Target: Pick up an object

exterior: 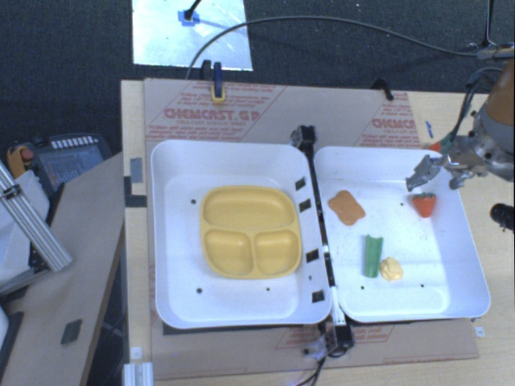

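Observation:
The right bin (451, 296) holds a red-orange toy with a green top (424, 205) near its far right side, a tan brown flat piece (347, 207), a green stick (372, 255) and a small pale yellow lump (391, 269). My gripper (438, 177) hangs at the bin's upper right, just above the red-orange toy. Its two grey fingers are spread apart, with nothing between them.
The left bin (173, 296) carries a yellow divided tray (248, 232). A black clip divider (315, 232) runs between the bins. Cables cross the dark floor behind the bench, and a grey panel with a handset sits at far left (68, 155).

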Controlling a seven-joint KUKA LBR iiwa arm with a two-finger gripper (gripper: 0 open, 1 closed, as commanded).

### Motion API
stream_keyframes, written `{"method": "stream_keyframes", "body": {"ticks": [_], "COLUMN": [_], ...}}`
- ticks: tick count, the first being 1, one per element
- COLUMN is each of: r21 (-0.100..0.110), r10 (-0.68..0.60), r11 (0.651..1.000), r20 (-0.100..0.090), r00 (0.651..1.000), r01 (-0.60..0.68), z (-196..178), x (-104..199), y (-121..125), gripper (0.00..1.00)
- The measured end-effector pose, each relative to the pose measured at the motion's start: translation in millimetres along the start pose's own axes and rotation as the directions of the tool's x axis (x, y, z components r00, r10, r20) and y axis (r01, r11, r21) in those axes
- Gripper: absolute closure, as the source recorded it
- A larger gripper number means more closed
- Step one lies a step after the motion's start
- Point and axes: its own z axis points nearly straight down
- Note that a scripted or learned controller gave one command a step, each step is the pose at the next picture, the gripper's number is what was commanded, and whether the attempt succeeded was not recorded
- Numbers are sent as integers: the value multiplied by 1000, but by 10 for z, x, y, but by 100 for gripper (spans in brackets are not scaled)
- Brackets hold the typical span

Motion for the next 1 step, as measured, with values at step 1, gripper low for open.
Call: {"method": "stream_keyframes", "body": {"ticks": [1], "r21": [-8], "r10": [-2], "r11": [1000], "r20": [2], "r00": [1000], "r01": [2], "z": [-42], "x": [2], "y": [20], "gripper": [0]}}
